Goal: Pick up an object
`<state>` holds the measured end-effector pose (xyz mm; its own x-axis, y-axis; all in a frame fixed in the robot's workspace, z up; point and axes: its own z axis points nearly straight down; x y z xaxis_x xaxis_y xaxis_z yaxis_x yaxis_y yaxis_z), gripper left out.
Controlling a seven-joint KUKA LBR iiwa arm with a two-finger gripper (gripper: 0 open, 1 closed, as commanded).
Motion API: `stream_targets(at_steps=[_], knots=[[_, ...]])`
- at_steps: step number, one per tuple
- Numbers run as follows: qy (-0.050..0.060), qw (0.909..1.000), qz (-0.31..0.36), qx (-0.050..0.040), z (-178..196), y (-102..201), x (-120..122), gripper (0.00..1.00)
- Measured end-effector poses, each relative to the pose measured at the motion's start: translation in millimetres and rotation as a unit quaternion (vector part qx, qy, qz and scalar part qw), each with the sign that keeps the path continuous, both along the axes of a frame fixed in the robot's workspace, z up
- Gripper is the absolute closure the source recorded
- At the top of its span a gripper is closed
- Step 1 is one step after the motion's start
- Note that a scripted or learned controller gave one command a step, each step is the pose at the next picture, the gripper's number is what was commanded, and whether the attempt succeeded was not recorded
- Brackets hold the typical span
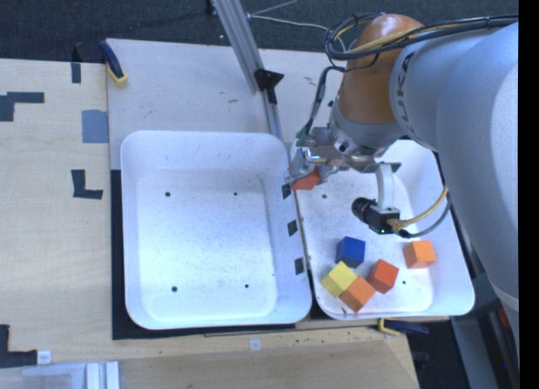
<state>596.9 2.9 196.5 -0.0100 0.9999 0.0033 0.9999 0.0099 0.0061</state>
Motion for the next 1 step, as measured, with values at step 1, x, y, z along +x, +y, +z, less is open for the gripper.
stream_targets(at_steps=[1], knots=[[0.005, 1.0, -0.001, -0.0006, -5.4, 55.2, -1.7, 1.0]])
